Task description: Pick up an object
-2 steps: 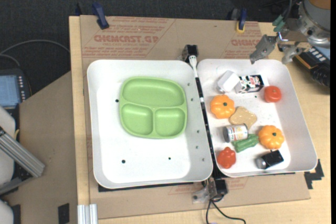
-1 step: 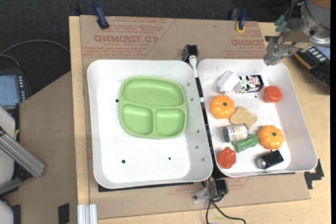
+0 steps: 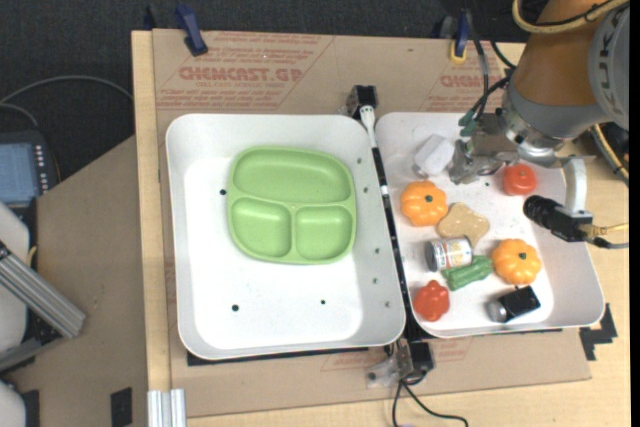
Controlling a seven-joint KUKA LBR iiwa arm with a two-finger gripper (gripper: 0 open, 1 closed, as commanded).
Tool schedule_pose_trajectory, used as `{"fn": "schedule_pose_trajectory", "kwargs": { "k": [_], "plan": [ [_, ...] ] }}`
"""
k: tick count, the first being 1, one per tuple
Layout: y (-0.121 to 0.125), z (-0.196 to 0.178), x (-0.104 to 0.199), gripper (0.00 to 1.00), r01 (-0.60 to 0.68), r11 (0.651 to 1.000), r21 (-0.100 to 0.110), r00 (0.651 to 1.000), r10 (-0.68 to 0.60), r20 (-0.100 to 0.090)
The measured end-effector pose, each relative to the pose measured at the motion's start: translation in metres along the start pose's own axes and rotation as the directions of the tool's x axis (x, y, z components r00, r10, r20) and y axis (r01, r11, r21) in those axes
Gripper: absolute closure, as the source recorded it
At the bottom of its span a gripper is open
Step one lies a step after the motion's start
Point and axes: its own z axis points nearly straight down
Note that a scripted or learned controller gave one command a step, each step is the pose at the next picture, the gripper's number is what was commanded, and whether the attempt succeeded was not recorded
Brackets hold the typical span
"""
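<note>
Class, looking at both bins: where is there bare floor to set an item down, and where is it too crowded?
Free: the left bin floor around the green tray, widest along its near edge. Crowded: the right bin, where pumpkins, a can and other items cluster under the gripper; little bare floor remains there.

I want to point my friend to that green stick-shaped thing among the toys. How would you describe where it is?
Look at the right white bin, the one crowded with toys. Near its front lies the green piece, between a small jar and an orange pumpkin. It is the only green, elongated thing there; its neighbours are round and orange or red.
</note>
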Motion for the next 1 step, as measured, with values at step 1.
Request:
{"fn": "schedule_pose_trajectory", "kwargs": {
  "k": [1],
  "plan": [
    [-0.0149, 0.1061, -0.0098, 1.0, -0.003, 1.0, -0.015, 1.0, 0.003, 0.003]
  ]
}}
